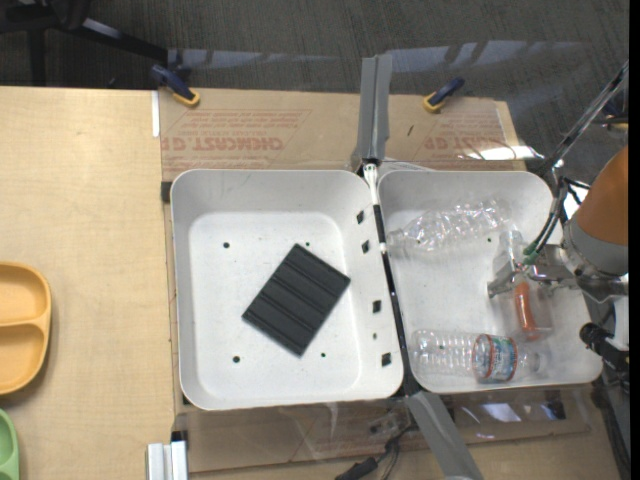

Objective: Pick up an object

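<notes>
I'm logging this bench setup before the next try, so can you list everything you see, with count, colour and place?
bins: 2, white, side by side on the bench
ridged pad: 1, black, left bin
crumpled bottle: 1, clear, right bin, far side
labelled bottle: 1, clear, right bin, near edge
orange tool: 1, right bin, under the gripper
divided tray: 1, yellow-orange, table's left edge
clamps: 2, blue-orange, cardboard's far edge
gripper: 1, over right bin

The two bins [190,268] are white. A black ridged pad [296,299] has stripes. The bottles [476,356] are clear; a small orange thing [525,311] is nearby.
</notes>
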`<move>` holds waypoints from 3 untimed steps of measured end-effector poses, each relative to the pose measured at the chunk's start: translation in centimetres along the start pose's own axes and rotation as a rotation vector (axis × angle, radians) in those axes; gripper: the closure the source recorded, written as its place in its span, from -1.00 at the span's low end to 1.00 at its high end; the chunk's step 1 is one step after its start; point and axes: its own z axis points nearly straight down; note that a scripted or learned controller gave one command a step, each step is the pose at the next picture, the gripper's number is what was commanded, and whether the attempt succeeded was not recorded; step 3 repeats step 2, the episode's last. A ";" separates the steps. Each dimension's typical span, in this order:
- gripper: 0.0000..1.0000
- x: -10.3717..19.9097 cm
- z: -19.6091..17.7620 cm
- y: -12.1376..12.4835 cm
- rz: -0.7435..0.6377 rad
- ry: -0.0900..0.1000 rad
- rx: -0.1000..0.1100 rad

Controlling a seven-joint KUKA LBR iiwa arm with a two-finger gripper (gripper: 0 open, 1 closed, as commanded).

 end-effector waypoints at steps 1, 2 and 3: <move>1.00 0.0 -0.8 0.0 0.002 0.001 0.003; 1.00 8.5 -8.8 1.2 0.065 -0.006 0.006; 1.00 8.5 -8.8 1.2 0.065 -0.006 0.006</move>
